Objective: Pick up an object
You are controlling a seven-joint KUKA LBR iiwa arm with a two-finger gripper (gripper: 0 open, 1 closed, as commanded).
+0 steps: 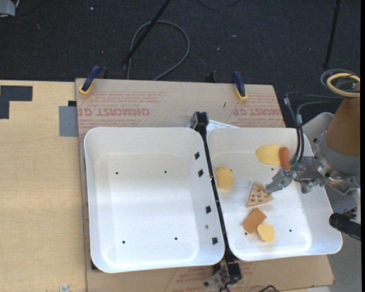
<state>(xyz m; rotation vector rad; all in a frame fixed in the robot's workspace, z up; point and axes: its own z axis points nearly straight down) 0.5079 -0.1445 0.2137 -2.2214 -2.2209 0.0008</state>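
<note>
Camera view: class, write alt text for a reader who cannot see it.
A gripper reaches from the right into the right bin, just beside a pizza slice toy, among other small yellow and orange pieces. The left bin sits beside it.

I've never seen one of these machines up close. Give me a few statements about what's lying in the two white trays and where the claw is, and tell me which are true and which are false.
1. All the food-like pieces lie in the right bin. True.
2. The gripper is over the left bin. False: it is over the right bin, beside the pizza-slice piece.
3. A corn cob piece lies near the divider between the bins. True.
4. The orange block touches the hot dog piece. False: they are apart; the block lies by a small yellow piece.
5. Two blue-and-yellow clamps hold the board's far edge. True.
</note>
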